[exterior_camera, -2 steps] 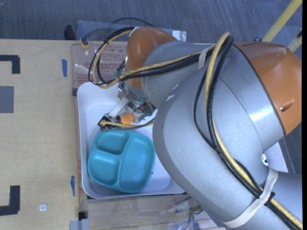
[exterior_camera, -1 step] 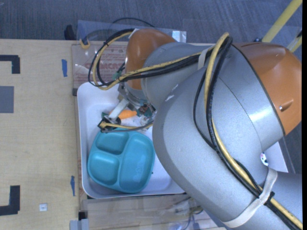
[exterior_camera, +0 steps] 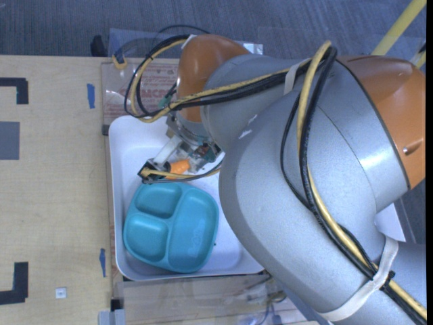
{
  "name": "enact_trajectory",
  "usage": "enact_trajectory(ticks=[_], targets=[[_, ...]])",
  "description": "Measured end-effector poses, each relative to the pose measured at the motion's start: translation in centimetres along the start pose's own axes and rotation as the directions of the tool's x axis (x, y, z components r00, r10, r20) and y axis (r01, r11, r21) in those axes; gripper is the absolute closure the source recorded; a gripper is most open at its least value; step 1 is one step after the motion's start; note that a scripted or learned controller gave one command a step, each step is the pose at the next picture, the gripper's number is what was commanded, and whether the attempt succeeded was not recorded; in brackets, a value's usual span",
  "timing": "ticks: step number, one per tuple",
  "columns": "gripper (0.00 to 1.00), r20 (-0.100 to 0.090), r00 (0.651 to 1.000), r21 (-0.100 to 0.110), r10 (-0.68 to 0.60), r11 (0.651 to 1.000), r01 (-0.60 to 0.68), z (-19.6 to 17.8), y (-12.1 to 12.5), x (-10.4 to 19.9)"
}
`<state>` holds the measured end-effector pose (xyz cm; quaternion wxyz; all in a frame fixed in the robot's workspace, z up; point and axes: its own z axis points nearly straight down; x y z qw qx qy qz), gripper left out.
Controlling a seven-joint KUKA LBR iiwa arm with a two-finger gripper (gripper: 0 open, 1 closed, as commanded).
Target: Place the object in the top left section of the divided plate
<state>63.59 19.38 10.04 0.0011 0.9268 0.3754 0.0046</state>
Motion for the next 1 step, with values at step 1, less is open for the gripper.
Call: enact_trajectory(ticks=[1], targets=[[1.00,0.005,1.000,0.005,0.020,1.000,-0.020,1.39,-0.90,3.64]])
